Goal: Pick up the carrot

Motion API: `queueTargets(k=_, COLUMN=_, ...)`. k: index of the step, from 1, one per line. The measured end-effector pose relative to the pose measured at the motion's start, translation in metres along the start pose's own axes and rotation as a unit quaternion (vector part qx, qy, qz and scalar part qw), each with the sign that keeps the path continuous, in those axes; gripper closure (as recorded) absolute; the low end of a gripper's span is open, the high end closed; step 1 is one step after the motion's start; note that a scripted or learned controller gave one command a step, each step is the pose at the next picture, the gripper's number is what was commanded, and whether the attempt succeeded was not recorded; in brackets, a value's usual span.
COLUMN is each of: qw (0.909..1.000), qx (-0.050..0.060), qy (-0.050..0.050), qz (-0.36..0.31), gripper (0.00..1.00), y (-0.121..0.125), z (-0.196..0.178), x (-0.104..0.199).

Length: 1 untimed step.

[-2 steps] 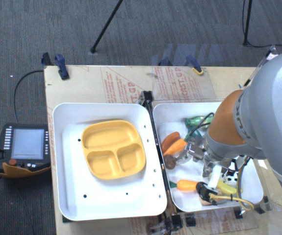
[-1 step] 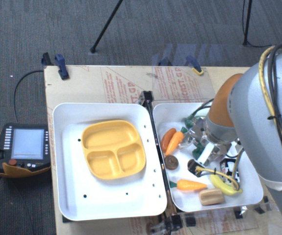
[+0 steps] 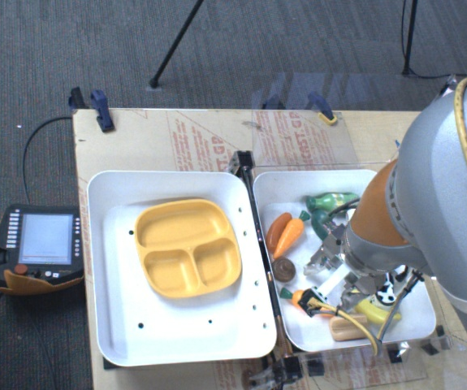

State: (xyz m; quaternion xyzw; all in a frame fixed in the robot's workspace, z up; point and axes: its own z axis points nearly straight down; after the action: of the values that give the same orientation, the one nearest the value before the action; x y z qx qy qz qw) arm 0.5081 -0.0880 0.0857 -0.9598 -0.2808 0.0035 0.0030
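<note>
The end effector point(image 3: 328, 260) hangs low over the right bin point(image 3: 275, 187), amid the toys there; its opening cannot be made out, and nothing is visibly gripped. The carrot point(image 3: 285, 233) lies just to its left, near the bin's left wall, apart from it. A yellow tray point(image 3: 188, 246) sits in the left bin point(image 3: 111, 299).

Orange carrot point(image 3: 285, 234) — yellow tray point(image 3: 188, 246) — white bins point(image 3: 103, 299).
</note>
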Motion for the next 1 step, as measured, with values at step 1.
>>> queueTargets(k=1, qw=0.9835, qx=-0.001, qy=0.001, qz=0.181, gripper=0.0, y=0.0592, z=-0.0022, x=0.0861)
